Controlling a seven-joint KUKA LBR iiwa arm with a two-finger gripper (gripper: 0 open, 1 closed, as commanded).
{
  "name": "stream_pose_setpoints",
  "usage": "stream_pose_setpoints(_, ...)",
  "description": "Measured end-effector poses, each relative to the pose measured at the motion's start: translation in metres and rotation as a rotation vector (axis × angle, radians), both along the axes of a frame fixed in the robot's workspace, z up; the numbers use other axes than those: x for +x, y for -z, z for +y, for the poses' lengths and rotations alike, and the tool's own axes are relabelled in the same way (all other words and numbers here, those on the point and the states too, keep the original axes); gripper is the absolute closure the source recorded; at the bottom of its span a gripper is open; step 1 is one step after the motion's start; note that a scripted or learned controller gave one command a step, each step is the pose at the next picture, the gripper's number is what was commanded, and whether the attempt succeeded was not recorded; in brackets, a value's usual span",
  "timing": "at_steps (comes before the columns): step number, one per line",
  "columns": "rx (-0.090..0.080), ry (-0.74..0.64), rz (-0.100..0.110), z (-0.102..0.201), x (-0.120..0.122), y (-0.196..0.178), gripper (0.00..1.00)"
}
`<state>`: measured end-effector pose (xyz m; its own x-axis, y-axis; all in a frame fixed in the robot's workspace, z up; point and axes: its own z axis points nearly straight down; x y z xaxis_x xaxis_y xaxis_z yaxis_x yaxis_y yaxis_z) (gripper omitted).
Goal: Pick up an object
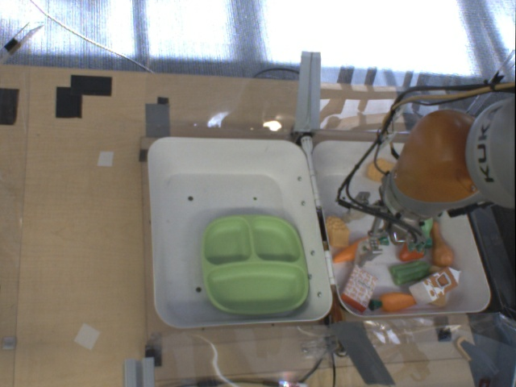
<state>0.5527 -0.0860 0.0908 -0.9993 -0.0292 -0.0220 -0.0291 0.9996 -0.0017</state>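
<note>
My gripper (372,247) hangs low over the middle of the right bin (480,297), under the grey arm with the orange band (431,156). It sits just right of a small orange carrot (347,254) and a tan bread-like piece (337,232). Close below it lie a red-and-white carton (359,285) and a green vegetable (409,272). Further toys lie around: a second carrot (395,301), a white-and-brown carton (438,287), a red piece (411,255) and an orange piece (442,252). I see nothing held in the gripper.
The left bin (169,184) holds a green divided plate (254,263) near its front. A ridge (316,208) separates the two bins. A yellow item (379,168) lies at the right bin's back, partly under the arm. Black cables (363,176) loop beside the wrist.
</note>
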Motion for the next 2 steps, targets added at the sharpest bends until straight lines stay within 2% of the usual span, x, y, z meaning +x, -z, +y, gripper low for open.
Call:
stream_pose_setpoints(1,0.003,0.181,-0.001,0.0032,-0.0200,-0.0003,0.00)
stream_pose_setpoints(2,0.002,0.136,-0.001,0.0027,-0.0189,-0.0003,0.00)
